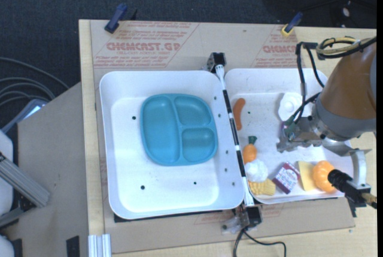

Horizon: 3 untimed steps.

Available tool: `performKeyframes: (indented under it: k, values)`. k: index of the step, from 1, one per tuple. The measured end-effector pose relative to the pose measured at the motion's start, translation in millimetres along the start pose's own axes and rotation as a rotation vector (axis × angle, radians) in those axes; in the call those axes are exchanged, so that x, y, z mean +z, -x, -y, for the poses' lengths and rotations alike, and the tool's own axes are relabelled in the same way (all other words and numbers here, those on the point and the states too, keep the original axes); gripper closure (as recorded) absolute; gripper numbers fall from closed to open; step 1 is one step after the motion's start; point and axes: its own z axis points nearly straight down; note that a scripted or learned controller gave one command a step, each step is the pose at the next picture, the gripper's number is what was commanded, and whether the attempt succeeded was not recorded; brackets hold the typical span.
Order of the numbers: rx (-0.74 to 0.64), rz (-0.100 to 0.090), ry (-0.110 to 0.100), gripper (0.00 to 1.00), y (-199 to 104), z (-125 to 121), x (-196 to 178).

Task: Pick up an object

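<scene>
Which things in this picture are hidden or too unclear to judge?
- Gripper, camera view: small and dark under the wrist, so its state and any contact are unreadable.
- Right bin: its far right part is covered by the arm.
- Purple packet: label too small to read.
- White object: the arm and cables cut it off, so its shape is unclear.

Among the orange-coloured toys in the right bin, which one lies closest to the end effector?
The round orange pumpkin at the bin's lower right, just below the end effector. The sausage and carrot lie over by the divider.
</scene>
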Motion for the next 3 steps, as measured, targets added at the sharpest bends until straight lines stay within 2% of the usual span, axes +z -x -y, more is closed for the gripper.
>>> performKeyframes:
  k: [1, 2, 3]
  values:
    - [0.001, 0.0, -0.002, 1.0, 33.8, 0.9, 62.6]
    - [0.001, 0.0, -0.001, 1.0, 33.5, 0.5, 52.8]
    - [0.002, 0.004, 0.009, 1.0, 45.5, -2.5, 96.8]
